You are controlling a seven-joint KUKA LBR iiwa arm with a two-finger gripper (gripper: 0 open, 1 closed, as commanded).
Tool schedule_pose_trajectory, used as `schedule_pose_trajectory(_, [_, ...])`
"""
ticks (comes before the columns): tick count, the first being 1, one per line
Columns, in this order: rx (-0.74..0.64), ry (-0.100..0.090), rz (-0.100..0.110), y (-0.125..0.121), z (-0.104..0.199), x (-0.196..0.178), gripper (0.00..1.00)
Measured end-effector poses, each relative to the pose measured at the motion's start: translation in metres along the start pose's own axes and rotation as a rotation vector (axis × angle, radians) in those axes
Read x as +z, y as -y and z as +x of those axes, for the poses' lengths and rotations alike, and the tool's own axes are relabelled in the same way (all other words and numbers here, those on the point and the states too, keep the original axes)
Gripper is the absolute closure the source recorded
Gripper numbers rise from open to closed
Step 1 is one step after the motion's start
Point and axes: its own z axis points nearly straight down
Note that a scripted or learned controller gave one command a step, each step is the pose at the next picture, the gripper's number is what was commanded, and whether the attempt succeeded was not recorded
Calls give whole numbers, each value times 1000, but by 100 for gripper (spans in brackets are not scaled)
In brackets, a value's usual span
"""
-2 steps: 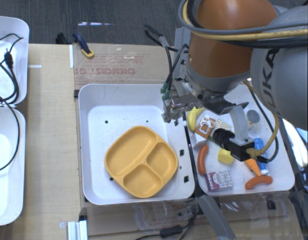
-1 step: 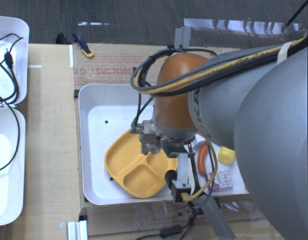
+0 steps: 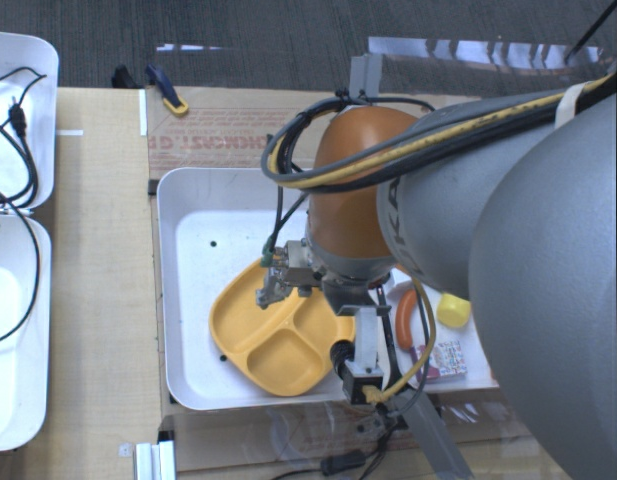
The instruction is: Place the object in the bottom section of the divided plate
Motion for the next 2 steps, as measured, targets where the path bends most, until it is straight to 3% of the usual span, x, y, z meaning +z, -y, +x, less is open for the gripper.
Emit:
schedule_pose_trajectory(1, [0, 3, 3, -1, -1, -8, 100])
schedule_pose_trajectory(2, [0, 4, 3, -1, -1, -8, 0])
